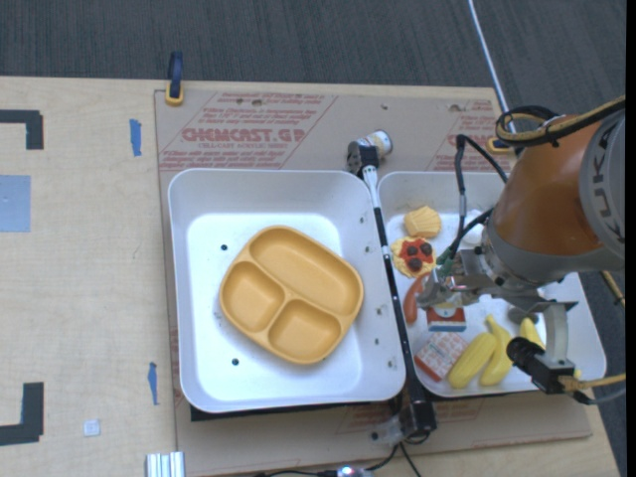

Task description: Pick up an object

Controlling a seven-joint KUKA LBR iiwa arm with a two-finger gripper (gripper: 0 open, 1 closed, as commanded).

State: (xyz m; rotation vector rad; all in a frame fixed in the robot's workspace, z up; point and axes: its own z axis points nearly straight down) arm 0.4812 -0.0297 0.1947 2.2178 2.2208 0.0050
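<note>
Hovering low in the right-hand shallow white bin (588, 331), the two-finger gripper (444, 291), grip state indiscernible, has the slim red plastic sausage (411, 301) touching at nine o'clock, lengthwise twelve-to-six.

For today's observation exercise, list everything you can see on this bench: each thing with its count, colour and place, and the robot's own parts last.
bins: two, white, side by side on the bench
divided plate: one, yellow-orange, in the left bin
bananas: one bunch, yellow, near edge of the right bin
pizza slice: one, yellow with red and dark toppings, right bin by the divider
yellow toy food: one, far part of the right bin
sausage: one, red-orange, right bin by the divider
clamp: one, blue and yellow, far edge of the board
arm: one, grey and orange, over the right bin
gripper: one, low over the right bin's items
</note>
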